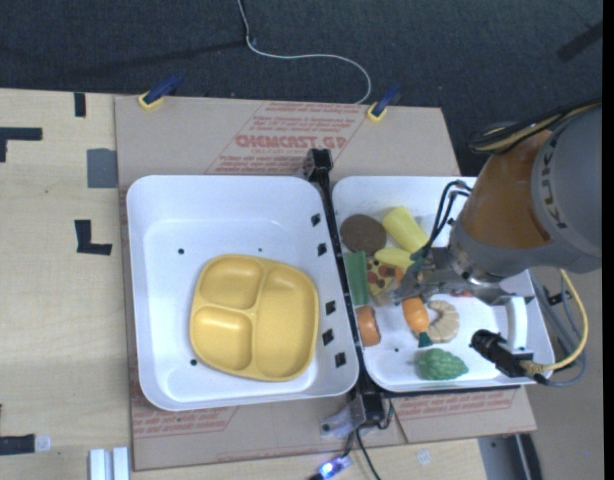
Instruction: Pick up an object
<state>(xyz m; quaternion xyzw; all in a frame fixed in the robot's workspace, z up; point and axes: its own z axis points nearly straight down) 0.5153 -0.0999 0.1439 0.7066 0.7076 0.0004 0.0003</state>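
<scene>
The arm (532, 203) hides the jaws' tips, so their state is unclear.

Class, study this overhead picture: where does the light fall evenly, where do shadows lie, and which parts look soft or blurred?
Camera view: light is even and diffuse over both bins; the left bin shows no harsh glare; the yellow tray casts a faint shadow; the arm darkens the right bin beneath it; small items like the green toy look soft.
</scene>
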